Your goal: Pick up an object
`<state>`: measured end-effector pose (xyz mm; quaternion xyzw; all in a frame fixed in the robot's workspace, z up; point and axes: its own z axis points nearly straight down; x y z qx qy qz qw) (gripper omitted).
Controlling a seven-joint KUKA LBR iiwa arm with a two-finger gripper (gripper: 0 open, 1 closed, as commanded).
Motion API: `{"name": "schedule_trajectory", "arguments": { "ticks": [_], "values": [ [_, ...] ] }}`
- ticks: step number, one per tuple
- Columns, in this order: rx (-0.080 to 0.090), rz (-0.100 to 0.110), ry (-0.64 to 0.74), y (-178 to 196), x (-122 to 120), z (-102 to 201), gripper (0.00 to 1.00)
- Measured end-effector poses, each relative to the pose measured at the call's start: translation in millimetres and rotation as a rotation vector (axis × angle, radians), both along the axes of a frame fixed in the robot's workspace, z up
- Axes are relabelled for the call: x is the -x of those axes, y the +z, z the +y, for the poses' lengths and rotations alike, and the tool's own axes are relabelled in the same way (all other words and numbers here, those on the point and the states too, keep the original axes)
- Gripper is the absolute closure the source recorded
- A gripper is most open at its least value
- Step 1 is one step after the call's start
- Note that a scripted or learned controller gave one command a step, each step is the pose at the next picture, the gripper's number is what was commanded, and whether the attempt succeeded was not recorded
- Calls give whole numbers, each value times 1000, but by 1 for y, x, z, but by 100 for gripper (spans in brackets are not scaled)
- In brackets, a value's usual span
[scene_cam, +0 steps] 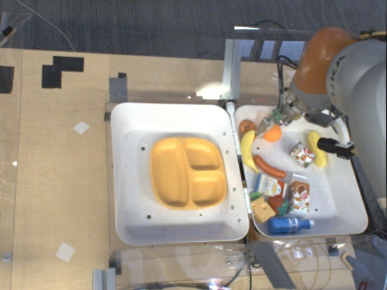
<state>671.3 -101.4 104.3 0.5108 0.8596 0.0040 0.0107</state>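
The right bin holds several toy foods. An orange ball lies near its back left, with a yellow banana to its left and a red sausage just in front. My gripper hangs at the back of this bin, right above the orange ball's far edge. It looks very close to the ball or touching it. I see nothing lifted. The grey arm with its orange band comes in from the upper right.
The left bin carries a yellow divided plate. Also in the right bin are a small white-and-red carton, a second yellow fruit, two flat packets, a cheese wedge and a blue bottle.
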Motion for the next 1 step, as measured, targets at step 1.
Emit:
{"name": "schedule_trajectory", "arguments": {
  "ticks": [1],
  "values": [
    [-11,9,-325,86,0,62,100]
  ]
}}
